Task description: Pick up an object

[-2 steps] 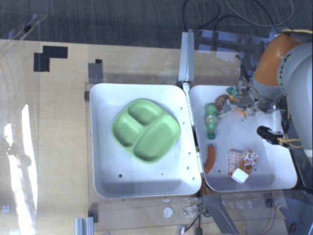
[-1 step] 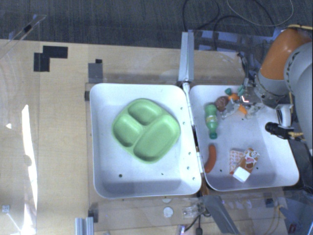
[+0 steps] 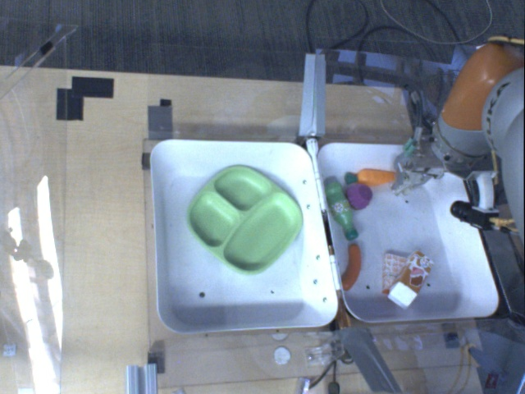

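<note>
Carrot (image 3: 376, 176), lying in the right bin (image 3: 459, 261) on the wooden bench (image 3: 90, 245) near dark carpet (image 3: 164, 23), is flanked by the gripper (image 3: 408, 180), whose grip cannot be judged.

hand (image 3: 408, 175) hovers over right bin (image 3: 459, 302) beside carrot (image 3: 376, 176); green plate (image 3: 245, 218) in left bin (image 3: 176, 286)

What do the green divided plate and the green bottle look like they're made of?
Green divided plate: likely molded plastic, matte to satin; uniform colour, soft rounded compartment edges, faint sheen. Green bottle: probably plastic too, a toy by its look, somewhat glossier, with a pale label band. Material can't be confirmed from this view.
</note>
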`<state>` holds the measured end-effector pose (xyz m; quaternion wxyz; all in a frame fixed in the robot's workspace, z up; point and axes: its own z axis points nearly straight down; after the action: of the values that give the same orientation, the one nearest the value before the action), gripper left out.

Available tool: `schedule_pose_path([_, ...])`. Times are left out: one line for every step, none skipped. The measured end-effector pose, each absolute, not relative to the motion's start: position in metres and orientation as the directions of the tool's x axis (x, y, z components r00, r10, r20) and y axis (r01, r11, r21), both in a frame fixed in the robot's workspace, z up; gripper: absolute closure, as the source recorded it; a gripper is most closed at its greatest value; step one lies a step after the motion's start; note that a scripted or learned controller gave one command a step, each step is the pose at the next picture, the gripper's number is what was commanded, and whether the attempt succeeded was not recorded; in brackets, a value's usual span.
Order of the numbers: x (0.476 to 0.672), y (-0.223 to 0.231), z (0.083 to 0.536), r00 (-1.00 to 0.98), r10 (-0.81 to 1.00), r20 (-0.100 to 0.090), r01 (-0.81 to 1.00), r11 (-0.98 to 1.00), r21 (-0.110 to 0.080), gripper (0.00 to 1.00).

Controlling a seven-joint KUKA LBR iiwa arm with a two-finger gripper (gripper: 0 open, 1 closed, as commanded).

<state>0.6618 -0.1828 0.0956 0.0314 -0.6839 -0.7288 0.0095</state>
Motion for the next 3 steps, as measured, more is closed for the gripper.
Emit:
schedule_pose_path([0.66, -0.179, 0.094, -0.064, 0.997, 0.042, 0.996, 0.067, -0.066, 0.0])
schedule_pose_path([0.665, -0.119, 0.085, -0.291, 0.957, 0.004, 0.957, 0.291, -0.016, 0.0])
schedule_pose_path([0.629, -0.186, 0.15, -0.31, 0.951, -0.005, 0.951, 0.31, 0.007, 0.0])
